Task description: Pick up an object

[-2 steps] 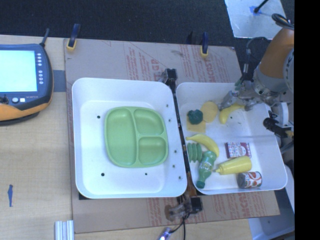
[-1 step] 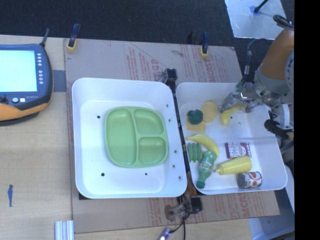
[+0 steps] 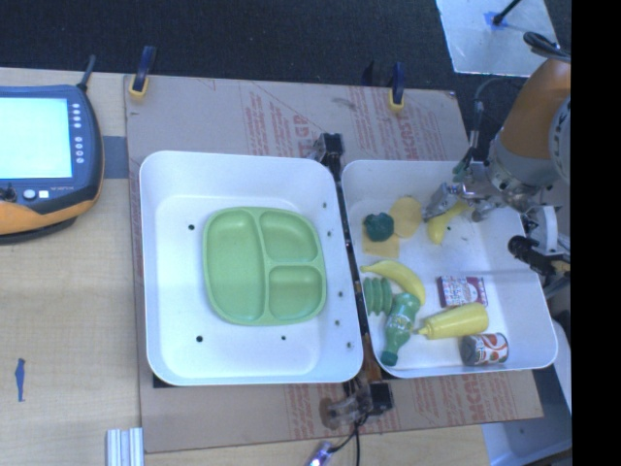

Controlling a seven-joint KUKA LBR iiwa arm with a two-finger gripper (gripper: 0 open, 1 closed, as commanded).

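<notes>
Several small toy items sit in the right bin [image 3: 539, 309]; the left bin [image 3: 155, 260] has just a green divided plate [image 3: 263, 264]. Gripper [image 3: 444, 205] hangs over the upper part of the right bin, tip right by a small yellow piece [image 3: 439, 226]. That piece looks to be at or betw. the fingertips, but the view is too coarse to say it's gripped, and I can't tell how wide the jaws stand.

Other candidates: teal lump [image 3: 378, 226] and pale yellow disc [image 3: 406, 212] just left of the gripper, banana [image 3: 396, 276] mid-bin, green bottle [image 3: 398, 326] and yellow mustard bottle [image 3: 454, 321] lying near the front, small red-white packet [image 3: 460, 288], can [image 3: 483, 349] at the front right.

Handling, as a guess: all prob. light hollow plastic, stiff, smooth, so slippery rather than fragile. The yellow piece is small & narrow; pinch across its short width near the middle. Bottles and can are round and lying down, likely to roll or squirt out unless taken square across the body. Banana: grab at mid-curve.
</notes>
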